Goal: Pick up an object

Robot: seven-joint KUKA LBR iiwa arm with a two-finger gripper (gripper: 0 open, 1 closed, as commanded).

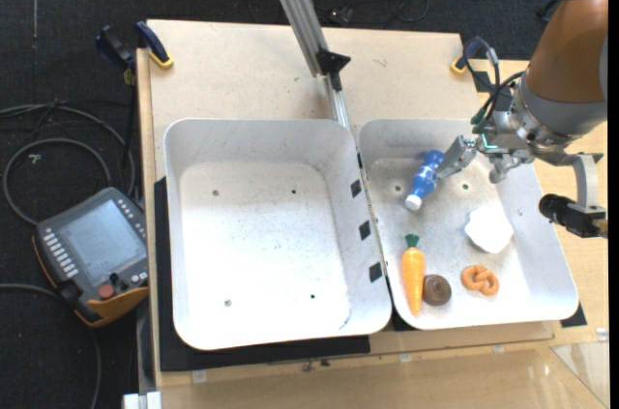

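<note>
Over the right bin [542, 301], the gripper [476, 154] hangs spread beside a blue bottle [423, 179].
Nothing sits between its fingers; the bottle lies tilted on the bin floor, just left of the gripper. Nearer the front rim of that bin lie a toy carrot [413, 276], a brown ball [437, 290], a pretzel [480, 280] and a white lump [488, 230].

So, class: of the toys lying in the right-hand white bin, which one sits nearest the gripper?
The blue plastic bottle with a white cap, lying just beside the gripper; the carrot, doughnut, pretzel and white lump lie further toward the bin's front.
</note>
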